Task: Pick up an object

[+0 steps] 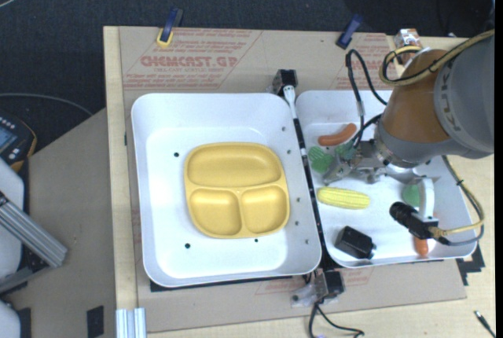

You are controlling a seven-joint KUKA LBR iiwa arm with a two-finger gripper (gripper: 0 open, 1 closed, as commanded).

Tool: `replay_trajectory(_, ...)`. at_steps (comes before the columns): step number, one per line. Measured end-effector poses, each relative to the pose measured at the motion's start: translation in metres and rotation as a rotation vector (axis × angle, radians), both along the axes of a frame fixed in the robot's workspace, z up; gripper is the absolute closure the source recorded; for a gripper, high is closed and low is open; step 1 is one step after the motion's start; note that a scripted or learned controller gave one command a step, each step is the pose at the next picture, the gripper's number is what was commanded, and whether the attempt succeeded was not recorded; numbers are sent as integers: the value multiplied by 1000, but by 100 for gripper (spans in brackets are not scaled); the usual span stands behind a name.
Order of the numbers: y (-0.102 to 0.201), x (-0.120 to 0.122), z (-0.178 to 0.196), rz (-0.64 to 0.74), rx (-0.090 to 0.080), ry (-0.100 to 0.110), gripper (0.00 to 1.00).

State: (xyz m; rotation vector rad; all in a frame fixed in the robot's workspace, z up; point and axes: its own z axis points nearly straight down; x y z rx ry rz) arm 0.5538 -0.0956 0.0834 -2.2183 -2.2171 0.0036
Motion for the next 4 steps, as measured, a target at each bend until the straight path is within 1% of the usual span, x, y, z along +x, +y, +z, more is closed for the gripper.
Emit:
replay_trajectory(1, 0, 1, 12, -1, -1, -4, 100)
replay_trajectory(2, 4, -4, 72, 2, -4, -12, 100)
replay_trajectory(3, 1, -8, 117, 1, -4, -12, 100)
replay_trajectory(4, 1, -7, 143, 1, -4, -11, 100)
